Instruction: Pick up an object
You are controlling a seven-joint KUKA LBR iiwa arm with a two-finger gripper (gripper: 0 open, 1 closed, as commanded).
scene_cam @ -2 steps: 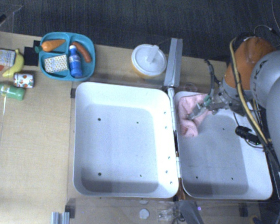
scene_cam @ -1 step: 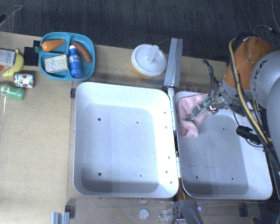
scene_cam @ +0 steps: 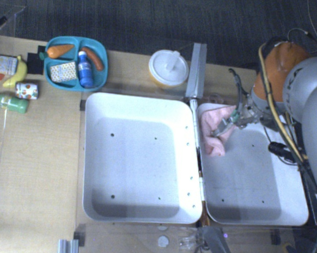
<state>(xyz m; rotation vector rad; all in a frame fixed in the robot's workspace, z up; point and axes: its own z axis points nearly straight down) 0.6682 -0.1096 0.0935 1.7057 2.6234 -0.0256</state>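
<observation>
Pink, crumpled soft cloth [scene_cam: 215, 133] lies in the right white bin's [scene_cam: 261, 208] far-left corner. Your two-finger gripper [scene_cam: 228, 125] rests on it, and you cannot tell its finger state. Limp fabric against the wall may slip free.

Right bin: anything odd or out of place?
Only the pink cloth: it lies crumpled against the right bin's upper-left wall, bunched rather than flat. The gripper sits right at it. Nothing looks spilled or damaged.
</observation>
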